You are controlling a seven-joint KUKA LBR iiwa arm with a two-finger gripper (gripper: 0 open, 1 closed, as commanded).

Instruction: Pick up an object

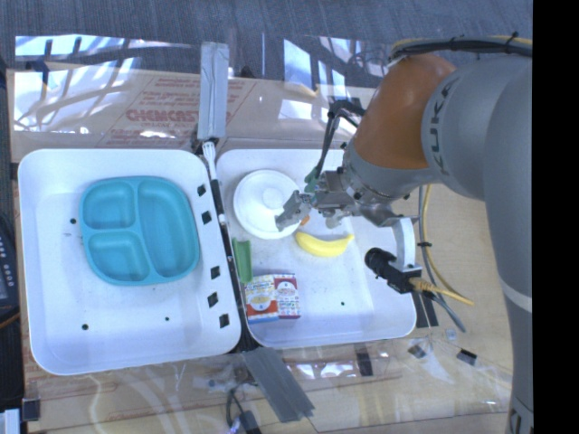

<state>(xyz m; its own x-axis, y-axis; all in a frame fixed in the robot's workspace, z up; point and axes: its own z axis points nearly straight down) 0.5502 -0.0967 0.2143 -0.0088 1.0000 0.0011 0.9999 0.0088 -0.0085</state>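
My gripper (306, 213) hangs over the right bin (362, 319), between a white round bowl (261, 199) on its left and a yellow banana (324, 243) just below it. The grey fingers (291, 212) point left toward the bowl's rim, spread with nothing between them. A green stick-shaped item (242, 259) lies along the bin's left wall. In front of it sits a small red-and-white carton (272, 297). The left bin (45, 333) holds a blue divided plate (139, 230).
The arm's grey and orange body covers the right bin's back right part. A ridge with black clips (217, 269) divides the two bins. Cardboard (136, 107) lies behind the bins. Bare floor shows in the right bin's front right.
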